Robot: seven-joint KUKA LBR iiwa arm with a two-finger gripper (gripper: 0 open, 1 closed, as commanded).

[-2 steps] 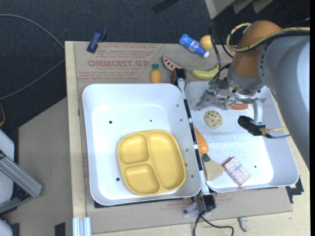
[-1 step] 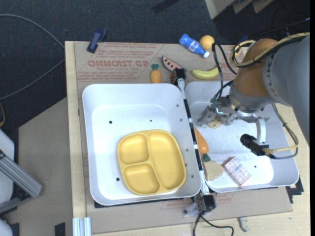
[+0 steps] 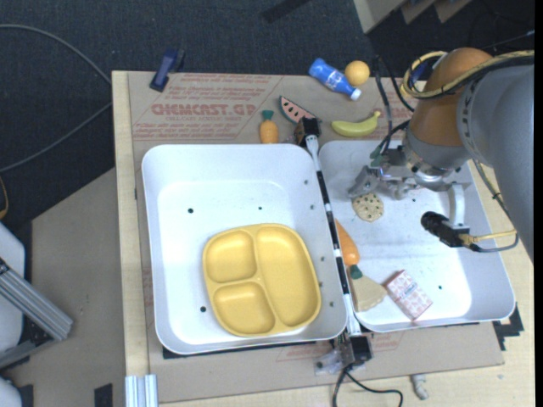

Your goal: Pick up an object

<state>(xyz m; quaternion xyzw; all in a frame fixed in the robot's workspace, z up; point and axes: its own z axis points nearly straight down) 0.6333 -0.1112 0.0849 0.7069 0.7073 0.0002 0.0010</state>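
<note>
The right bin point(image 3: 475, 299) holds a round speckled cookie point(image 3: 367, 207) near its far left. An orange carrot point(image 3: 346, 244) lies against its left wall. A tan wedge of bread point(image 3: 368, 293) and a pink patterned packet point(image 3: 408, 293) lie near its front. My gripper point(image 3: 379, 185) hangs low in the far part of this bin, just above and behind the cookie. Nothing shows in its grasp. The grey arm with its orange band point(image 3: 441, 100) comes in from the upper right.
A yellow divided plate point(image 3: 259, 278) lies in the left bin point(image 3: 170, 185). Behind the bins on the board are a banana point(image 3: 356, 125), a blue bottle point(image 3: 333, 77), an orange ball point(image 3: 358, 72), a watermelon slice point(image 3: 293, 108) and a small orange toy point(image 3: 269, 131).
</note>
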